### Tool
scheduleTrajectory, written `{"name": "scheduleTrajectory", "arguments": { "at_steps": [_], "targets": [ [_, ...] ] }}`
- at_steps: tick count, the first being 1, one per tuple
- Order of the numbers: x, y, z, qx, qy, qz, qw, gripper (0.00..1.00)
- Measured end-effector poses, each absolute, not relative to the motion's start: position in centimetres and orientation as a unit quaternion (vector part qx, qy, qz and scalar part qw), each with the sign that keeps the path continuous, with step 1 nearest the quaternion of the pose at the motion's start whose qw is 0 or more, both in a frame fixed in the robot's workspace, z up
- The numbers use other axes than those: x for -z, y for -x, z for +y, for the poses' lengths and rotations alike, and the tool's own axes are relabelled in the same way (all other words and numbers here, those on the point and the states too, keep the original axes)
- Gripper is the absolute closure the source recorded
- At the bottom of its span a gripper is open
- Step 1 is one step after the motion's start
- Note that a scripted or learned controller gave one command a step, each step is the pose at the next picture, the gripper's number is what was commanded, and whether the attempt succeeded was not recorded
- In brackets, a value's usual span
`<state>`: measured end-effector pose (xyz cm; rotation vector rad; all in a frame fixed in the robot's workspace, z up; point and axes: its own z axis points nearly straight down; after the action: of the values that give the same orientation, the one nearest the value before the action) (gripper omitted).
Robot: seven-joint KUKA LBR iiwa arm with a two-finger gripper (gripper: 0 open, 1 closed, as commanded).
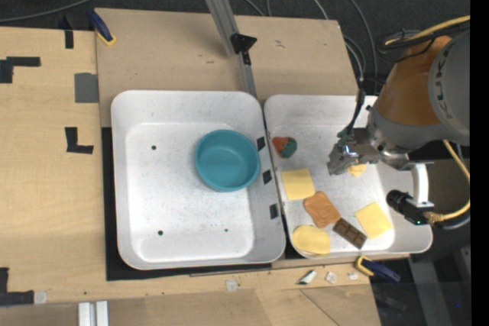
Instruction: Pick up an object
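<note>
- The left bin [137,164] carries a blue bowl [226,159] near its right wall — well apart from the arm and not the nearest candidate.
- In the right bin [321,109], going rightward: a small red-and-green piece [285,146] by the left wall, a pale yellow square [298,183] below it, a round yellow piece [312,240] at the bottom-left corner, an orange-brown piece [321,208], and a dark brown bar [349,232] lying on a slant toward the bottom edge.
- The gripper [345,160] hangs low over the middle of the right bin; a small yellow piece [357,170] peeps out just beside it, on its lower right, partly covered by the metal.
- That small piece looks like the likeliest target — it lies at the gripper's own foot, with no long axis I can make out.
- Whether the fingers are spread or closed, or hold anything, I cannot tell; the wrist hides them.
- A second yellow square [374,219] sits near the bottom-right corner, below the gripper.
- The arm's body covers the bin's right edge.
</note>
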<state>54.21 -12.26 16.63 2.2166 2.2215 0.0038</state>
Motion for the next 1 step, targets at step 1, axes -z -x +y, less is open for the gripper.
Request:
{"name": "scheduleTrajectory", "arguments": {
  "at_steps": [1],
  "targets": [
    [-21.71, -54.32, -12.24, -0.0011, -0.706, 0.708, 0.002, 1.00]
  ]
}}
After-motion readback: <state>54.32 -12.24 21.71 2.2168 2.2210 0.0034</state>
